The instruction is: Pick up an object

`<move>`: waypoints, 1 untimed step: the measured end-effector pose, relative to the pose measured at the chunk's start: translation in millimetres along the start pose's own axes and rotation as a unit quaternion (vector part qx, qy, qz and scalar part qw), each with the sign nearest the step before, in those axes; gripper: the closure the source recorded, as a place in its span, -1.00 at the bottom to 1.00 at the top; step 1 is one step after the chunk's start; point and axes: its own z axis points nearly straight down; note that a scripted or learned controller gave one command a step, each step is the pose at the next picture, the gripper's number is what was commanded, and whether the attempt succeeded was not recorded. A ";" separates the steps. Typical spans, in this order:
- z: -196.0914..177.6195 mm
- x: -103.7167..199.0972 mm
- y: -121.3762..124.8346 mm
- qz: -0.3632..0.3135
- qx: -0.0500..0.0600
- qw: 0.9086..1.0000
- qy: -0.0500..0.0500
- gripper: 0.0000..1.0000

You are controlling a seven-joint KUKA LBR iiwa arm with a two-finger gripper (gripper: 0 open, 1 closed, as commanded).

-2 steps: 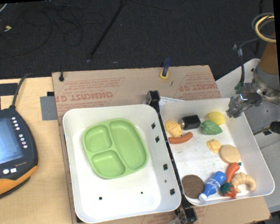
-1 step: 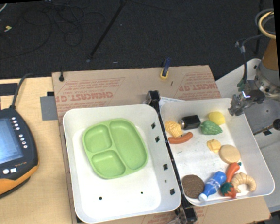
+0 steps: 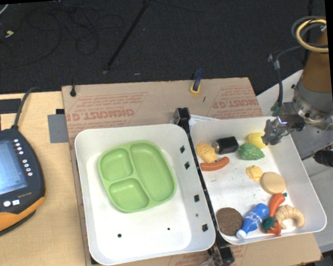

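Green divided plate (image 3: 137, 176) in left bin (image 3: 100, 234), toy foods including hot dog (image 3: 214, 164), croissant (image 3: 289, 215), cookie (image 3: 228, 217) in right bin (image 3: 308, 192), gripper (image 3: 274, 130) above its far edge

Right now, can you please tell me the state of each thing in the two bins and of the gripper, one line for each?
Gripper: above the right bin's upper right edge, holding nothing visible.
Green divided tray: flat in the left bin, compartments bare.
Black block: lying in the right bin.
Hot dog: lying flat.
Blue bottle: on its side.
Brown cookie: lying flat.
Croissant: in the lower right corner.
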 end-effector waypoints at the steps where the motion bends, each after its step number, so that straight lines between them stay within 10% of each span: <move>1: 12.9 45.0 -22.0 0.001 0.002 1.000 0.000 1.00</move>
